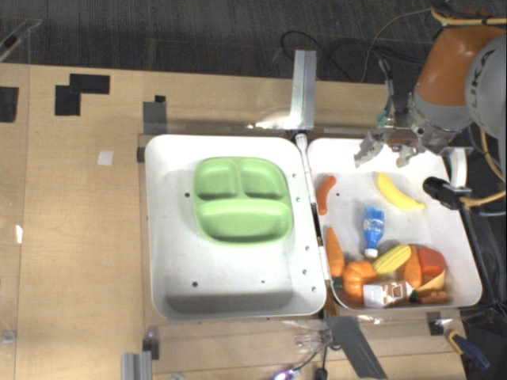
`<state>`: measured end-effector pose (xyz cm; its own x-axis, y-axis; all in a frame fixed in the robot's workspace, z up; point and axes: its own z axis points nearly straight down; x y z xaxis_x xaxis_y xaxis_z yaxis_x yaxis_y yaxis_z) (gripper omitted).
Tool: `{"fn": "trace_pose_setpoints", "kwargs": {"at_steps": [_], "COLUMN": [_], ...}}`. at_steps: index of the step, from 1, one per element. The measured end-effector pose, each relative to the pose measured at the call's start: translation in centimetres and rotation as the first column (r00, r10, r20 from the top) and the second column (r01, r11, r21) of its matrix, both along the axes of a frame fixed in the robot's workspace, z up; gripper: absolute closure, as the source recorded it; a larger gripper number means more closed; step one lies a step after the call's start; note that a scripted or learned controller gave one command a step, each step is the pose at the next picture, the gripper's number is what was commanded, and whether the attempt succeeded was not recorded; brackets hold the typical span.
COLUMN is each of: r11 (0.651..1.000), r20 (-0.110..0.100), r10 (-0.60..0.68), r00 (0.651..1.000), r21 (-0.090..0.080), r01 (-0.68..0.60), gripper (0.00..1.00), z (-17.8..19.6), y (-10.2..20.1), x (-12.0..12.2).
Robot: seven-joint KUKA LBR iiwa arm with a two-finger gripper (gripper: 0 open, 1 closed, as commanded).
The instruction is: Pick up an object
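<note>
Arm (467, 62) cut off by right edge; piled items at right bin (467, 252) front overlap, hard to tell apart.

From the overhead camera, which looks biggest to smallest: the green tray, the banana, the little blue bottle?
1. Green divided tray, by far the largest.
2. Banana.
3. Blue bottle, slightly shorter than the banana; they look close, so that order is unsure.

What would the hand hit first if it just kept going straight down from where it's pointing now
Probably bare floor of the right bin, near its back edge. The hand hangs just up-left of the banana, though depth is hard to judge.
</note>
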<state>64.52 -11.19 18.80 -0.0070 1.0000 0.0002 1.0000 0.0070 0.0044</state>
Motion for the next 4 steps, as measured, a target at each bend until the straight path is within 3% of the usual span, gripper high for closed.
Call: {"fn": "trace_pose_setpoints", "kwargs": {"at_steps": [1, 2, 3, 4], "r11": [0.992, 0.985, 1.0, 1.0], "r20": [0.024, 0.007, 0.001, 0.005], "r10": [0.124, 0.175, -0.021, -0.019], "r00": [0.992, 0.985, 1.0, 1.0], "r21": [-0.009, -0.002, 0.0, 0.0], "r01": [-0.124, -0.175, 0.021, 0.019], "gripper": [0.0, 0.0, 0.0, 1.0], "z": [-8.0, -9.8, -7.6, -6.5], "y": [-3.6, -0.5, -0.9, -0.8], "x": [-2.3, -6.2, -7.9, -7.7]}}
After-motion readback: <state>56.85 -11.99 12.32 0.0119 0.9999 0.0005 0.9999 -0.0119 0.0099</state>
